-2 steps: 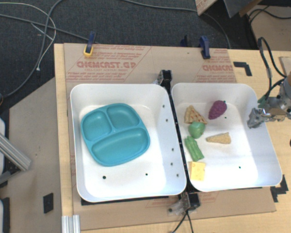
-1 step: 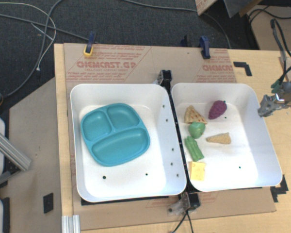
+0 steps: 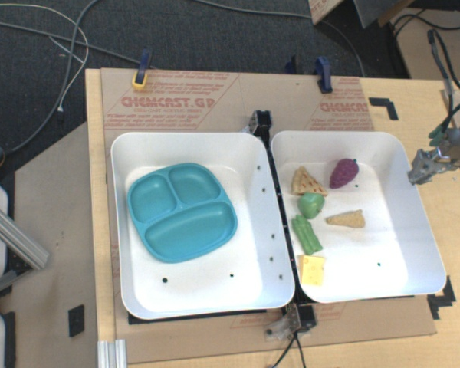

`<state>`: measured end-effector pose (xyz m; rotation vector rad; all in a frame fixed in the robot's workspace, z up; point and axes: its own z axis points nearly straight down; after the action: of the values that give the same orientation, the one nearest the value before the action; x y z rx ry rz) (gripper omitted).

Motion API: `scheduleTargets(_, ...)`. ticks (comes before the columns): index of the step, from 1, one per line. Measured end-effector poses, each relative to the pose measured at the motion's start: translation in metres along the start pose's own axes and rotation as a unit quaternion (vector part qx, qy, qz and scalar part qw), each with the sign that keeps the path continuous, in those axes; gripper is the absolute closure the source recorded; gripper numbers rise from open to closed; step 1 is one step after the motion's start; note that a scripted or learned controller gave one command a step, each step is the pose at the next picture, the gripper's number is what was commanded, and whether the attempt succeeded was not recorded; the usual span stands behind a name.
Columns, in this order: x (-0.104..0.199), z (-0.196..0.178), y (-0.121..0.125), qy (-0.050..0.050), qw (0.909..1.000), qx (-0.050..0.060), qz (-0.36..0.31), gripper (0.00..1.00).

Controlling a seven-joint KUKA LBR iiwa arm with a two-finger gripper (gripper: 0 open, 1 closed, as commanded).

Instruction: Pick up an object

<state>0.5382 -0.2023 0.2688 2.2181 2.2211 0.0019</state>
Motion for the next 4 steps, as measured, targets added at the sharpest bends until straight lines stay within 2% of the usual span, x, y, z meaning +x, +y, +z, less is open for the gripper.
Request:
scheduleTargets(1, 0.062, 0.010, 0.009, 0.002, 1.0000, 0.002, -0.003, 1.00)
scheduleTargets(4, 0.211, 0.035, 0.036, 0.002, 1.0000, 0.002, -0.002, 1.00)
